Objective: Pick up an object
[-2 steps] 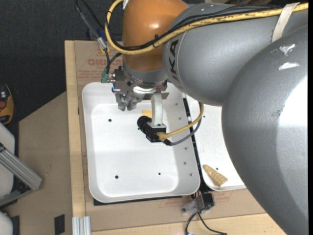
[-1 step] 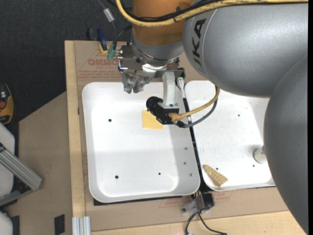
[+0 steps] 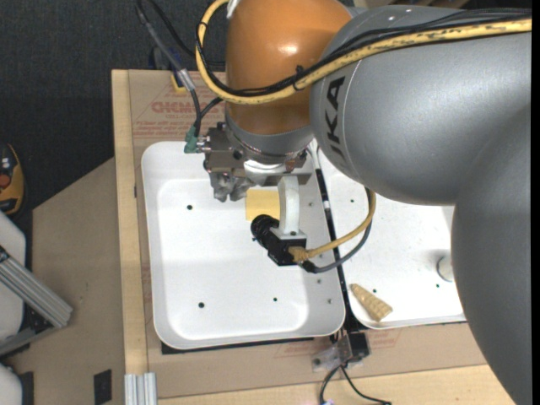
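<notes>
A: Camera view, near to far: cardboard-topped counter [image 3: 126, 226] edge, with a small black clip and cable [image 3: 346, 353] on its front lip. Then the two white bins. Left bin [image 3: 211, 294] floor looks bare toward the front. Right bin [image 3: 405, 310] has a tan ridged wedge-shaped piece [image 3: 371, 302] at its near-left corner, touching the rim, plus a pale round thing [image 3: 445, 268] near the arm, partly hidden.

B: Where's the gripper?

A: Gripper [image 3: 253, 194] is low over the back half of the left bin, under the orange wrist band [image 3: 278, 40]. A pale yellow block [image 3: 263, 202] sits right beneath it, beside a white part and a black fitting [image 3: 274, 243] with the yellow hose.

B: Holding it?

A: Cannot tell. Wrist body covers the fingers, so no read on wide, narrow or gripping. The block could be in the bin or in the tool; whether it's touching the floor isn't visible.

B: Step?

A: My read: at the grasp point, descent done or nearly so, lift not yet shown. The block is the likely target.

B: Next?

A: Confirm closure on the block, then a straight vertical lift clear of the bin rim. Risk: the block slips out if the grip is off-centre, and the hose could drag over the divider between the bins.
</notes>
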